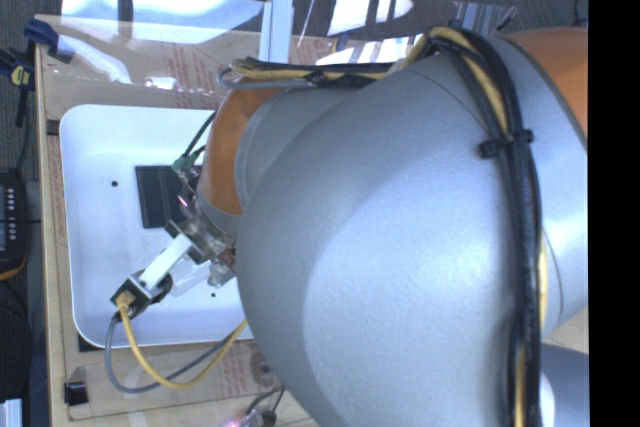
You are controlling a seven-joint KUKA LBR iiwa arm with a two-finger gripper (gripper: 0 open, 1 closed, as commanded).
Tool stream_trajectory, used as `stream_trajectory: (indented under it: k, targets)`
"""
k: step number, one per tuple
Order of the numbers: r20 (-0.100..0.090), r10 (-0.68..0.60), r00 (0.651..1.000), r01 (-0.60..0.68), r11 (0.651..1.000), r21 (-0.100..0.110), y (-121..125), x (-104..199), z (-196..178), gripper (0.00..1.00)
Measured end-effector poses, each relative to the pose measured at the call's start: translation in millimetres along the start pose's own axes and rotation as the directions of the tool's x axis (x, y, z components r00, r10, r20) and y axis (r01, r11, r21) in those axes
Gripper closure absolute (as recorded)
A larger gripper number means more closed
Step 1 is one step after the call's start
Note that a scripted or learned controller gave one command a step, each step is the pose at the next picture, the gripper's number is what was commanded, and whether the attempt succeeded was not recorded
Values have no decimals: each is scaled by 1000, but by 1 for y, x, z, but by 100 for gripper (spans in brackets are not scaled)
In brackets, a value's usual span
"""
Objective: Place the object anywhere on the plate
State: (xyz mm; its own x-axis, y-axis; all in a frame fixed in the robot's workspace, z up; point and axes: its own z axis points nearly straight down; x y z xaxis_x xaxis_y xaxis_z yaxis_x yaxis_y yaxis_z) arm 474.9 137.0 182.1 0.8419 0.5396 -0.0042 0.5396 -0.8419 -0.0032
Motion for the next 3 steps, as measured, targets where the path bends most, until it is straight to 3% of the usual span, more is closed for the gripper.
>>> stream_trajectory:
  k: [1, 2, 3]
  targets:
    - [0, -127, 992, 127, 992, 1, 62, 14, -9, 100]
    - [-2, 145, 989, -145, 989, 1, 117, -16, -9, 100]
    - [1, -203, 979, 203, 979, 3, 79, -23, -8, 100]
